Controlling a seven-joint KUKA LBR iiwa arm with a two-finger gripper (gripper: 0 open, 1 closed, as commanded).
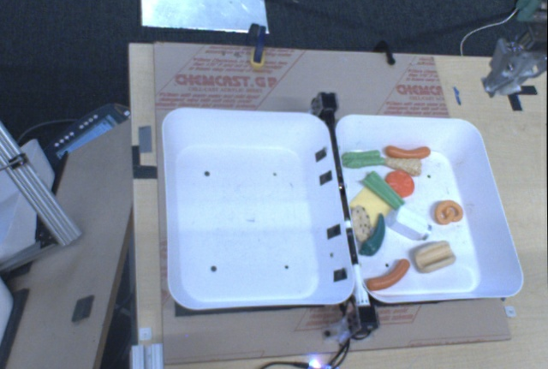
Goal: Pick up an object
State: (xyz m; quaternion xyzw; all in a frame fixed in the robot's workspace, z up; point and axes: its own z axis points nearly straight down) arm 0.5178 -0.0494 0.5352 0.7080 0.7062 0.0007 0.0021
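From the fixed camera above the desk [445,80], the grey metal gripper [511,72] hung near the upper right corner, well apart from both bins; how its jaws stood could not be told. The right shallow white bin [492,187] held toy food: a green pea pod [362,159], an orange-red sausage [407,152], a red tomato slice [399,183], a yellow cheese wedge [366,203], an orange pretzel-like ring [447,211], a tan bread roll [432,256] and another reddish sausage [387,275]. The left shallow white bin [248,209] lay beside it.

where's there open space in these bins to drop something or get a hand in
The left bin has a bare floor from wall to wall, the roomiest spot. In the right bin, free strips run along the far wall and right wall, past the pretzel. Its left half is crowded: green bean, tomato, cheese and sausage sit close together.
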